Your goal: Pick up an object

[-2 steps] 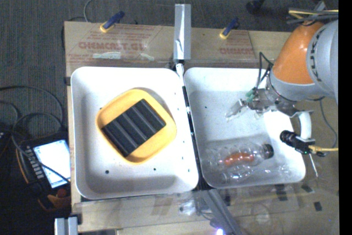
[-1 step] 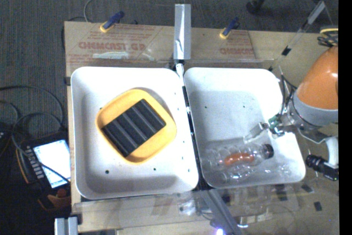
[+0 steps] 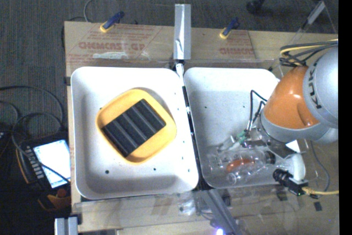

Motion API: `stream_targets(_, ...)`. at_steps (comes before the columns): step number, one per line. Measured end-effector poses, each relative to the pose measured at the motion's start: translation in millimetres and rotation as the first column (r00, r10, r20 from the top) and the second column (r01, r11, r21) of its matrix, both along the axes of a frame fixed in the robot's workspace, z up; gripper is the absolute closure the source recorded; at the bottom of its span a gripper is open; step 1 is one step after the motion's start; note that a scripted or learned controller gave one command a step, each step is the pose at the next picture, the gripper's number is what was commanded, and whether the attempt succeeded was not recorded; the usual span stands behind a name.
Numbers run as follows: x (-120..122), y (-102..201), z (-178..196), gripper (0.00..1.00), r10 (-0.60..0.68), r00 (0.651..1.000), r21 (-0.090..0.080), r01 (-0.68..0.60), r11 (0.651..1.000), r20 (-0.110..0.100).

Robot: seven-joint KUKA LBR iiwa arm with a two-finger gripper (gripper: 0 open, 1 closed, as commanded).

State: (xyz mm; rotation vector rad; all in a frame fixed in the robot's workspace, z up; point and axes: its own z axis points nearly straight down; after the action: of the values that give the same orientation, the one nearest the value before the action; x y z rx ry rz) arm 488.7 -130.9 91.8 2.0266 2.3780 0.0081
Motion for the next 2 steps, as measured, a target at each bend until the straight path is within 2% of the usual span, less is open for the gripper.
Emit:
stream_targets(1, 55, -42, 79, 0.0, 0.047, 0.999, 0.004, -0.047, 0.999, -0.017)
stream_targets(2, 32, -71, 0, 0.0, 0.14, 0.99, 0.002, -0.14, 0.99, -0.003)
